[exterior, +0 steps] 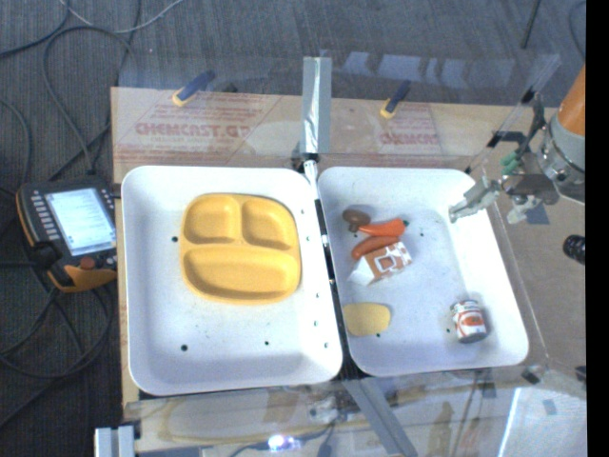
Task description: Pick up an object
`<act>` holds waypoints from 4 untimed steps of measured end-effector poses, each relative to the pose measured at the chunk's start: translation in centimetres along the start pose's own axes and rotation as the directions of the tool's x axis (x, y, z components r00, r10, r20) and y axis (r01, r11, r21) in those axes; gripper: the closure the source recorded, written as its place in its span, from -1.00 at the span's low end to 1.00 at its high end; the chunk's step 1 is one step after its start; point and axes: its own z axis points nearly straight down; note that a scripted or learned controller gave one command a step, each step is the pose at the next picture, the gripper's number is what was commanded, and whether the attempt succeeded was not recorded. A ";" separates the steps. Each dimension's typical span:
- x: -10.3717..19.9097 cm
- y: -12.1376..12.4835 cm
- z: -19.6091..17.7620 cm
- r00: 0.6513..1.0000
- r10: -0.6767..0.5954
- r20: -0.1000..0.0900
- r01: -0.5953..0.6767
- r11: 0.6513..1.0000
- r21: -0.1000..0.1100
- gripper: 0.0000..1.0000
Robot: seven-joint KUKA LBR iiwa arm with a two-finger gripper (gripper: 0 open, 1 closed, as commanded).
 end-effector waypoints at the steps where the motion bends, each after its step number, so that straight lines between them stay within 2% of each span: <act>1: 3.9 3.6 8.3 0.993 -0.116 0.000 0.116 0.993 0.000 -1.00; 2: 7.6 6.8 17.4 0.970 -0.244 0.001 0.244 0.970 0.000 -1.00; 3: 8.3 -0.6 18.8 0.943 -0.333 0.009 0.333 0.943 -0.016 -1.00; 4: 8.3 -0.4 17.8 0.943 -0.332 0.013 0.332 0.943 -0.020 1.00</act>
